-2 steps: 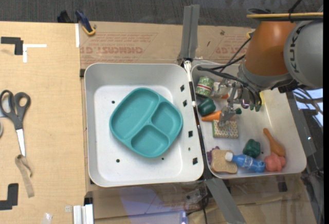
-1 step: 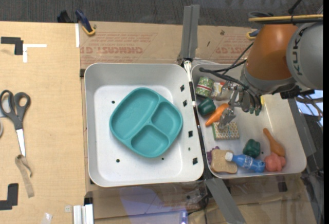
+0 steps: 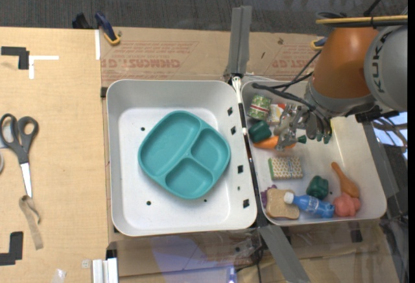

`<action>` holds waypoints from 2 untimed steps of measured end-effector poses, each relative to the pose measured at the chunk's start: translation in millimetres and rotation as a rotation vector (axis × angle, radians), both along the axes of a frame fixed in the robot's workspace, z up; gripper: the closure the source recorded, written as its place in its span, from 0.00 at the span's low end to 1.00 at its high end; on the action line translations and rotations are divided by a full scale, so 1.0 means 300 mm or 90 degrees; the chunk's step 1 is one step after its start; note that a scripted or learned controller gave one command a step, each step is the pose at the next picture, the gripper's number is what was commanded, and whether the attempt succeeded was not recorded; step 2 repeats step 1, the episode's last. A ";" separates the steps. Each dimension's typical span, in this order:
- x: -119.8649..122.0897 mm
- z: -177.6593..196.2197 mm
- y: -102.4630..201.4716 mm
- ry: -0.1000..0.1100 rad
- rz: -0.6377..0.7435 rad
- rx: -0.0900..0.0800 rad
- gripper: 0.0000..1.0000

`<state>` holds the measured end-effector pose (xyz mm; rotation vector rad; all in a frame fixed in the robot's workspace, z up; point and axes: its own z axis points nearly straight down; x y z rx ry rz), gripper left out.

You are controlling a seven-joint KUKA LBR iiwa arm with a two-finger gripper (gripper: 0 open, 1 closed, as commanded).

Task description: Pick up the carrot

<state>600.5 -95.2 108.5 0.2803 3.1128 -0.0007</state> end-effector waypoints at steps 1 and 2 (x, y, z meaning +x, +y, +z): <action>-0.234 0.289 0.218 0.005 0.240 -0.002 1.00; -0.234 0.289 0.218 0.005 0.240 -0.002 1.00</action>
